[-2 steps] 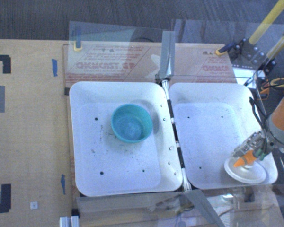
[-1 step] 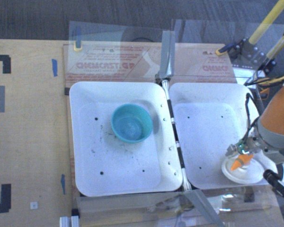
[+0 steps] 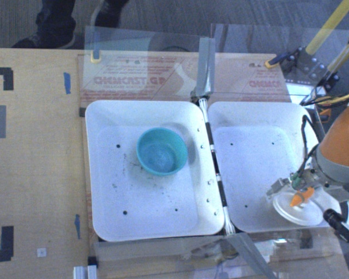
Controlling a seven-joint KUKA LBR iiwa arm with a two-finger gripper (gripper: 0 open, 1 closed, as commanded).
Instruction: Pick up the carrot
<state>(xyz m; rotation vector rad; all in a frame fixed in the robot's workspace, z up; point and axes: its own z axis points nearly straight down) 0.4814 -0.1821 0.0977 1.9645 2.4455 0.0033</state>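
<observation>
Carrot [image 3: 301, 198] low in the right bin's [image 3: 250, 156] near-right corner, on a white plate [image 3: 296, 212], claw [image 3: 299, 186] right over it, grip impossible to tell, teal bowl [image 3: 161, 150] in left bin [image 3: 145, 214].

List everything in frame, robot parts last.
left bin: 1, white, left half of the bench
right bin: 1, white, beside the left bin
bowl: 1, teal, upright in the left bin, upper middle
plate: 1, white, near-right corner of the right bin
carrot: 1, orange, small, over the plate at the gripper's tip; whether it is held cannot be told
arm: 1, grey with an orange band, entering from the right
gripper: 1, low over the plate
</observation>
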